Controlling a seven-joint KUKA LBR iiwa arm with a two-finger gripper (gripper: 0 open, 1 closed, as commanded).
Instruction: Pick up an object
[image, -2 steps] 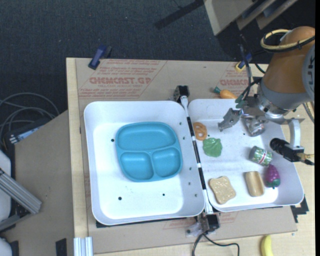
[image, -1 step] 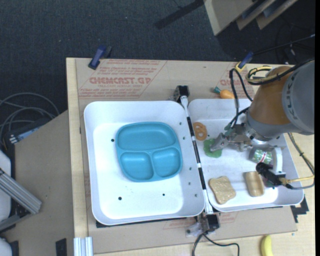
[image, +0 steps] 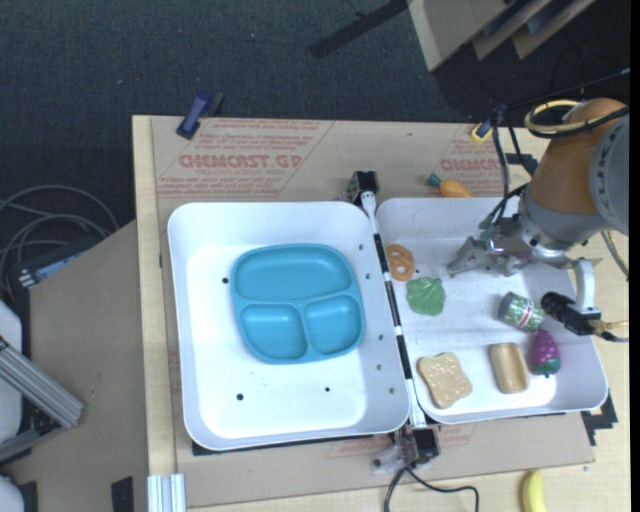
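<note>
Six small items lie in the right bin (image: 590, 395), including a green leaf (image: 426, 296); jaws (image: 478, 256) grip undeterminable.

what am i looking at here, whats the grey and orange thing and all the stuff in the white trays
One camera looks down at a slant on a bench with two shallow white bins. The grey and orange thing is a robot arm reaching in from the right; its gripper, a two-finger claw, hangs over the right bin. The left bin holds a blue divided plate. The right bin holds toy food: a pretzel, a green leaf, a can, a purple piece, a bread roll and a cracker. Nothing shows between the fingers.
</note>
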